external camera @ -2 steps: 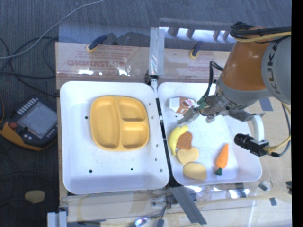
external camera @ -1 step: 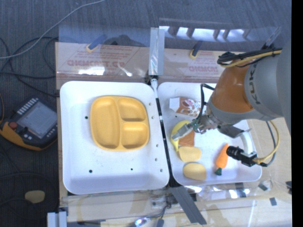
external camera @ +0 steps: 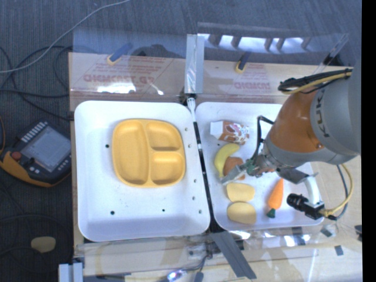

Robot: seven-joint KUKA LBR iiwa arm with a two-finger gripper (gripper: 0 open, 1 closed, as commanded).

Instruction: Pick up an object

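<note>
The right bin (external camera: pixel 205 157) holds several toy foods. A yellow banana (external camera: pixel 224 155) lies beside a brown rounded piece (external camera: pixel 231 165). Below them sit a pale yellow block (external camera: pixel 240 191) and a yellow lemon-like lump (external camera: pixel 241 212). An orange carrot (external camera: pixel 275 196) lies to their right, and a brown-and-white pastry (external camera: pixel 234 132) is at the bin's top. My gripper (external camera: pixel 247 169) hangs low over the bin's middle, right next to the brown piece and the banana. Nothing is visibly held.
The left bin (external camera: pixel 94 175) carries a yellow divided plate (external camera: pixel 148 152). A raised ridge (external camera: pixel 198 157) separates the two bins. The arm's orange wrist (external camera: pixel 294 128) covers the right bin's upper right part. A teach pendant (external camera: pixel 35 151) lies on the floor at left.
</note>
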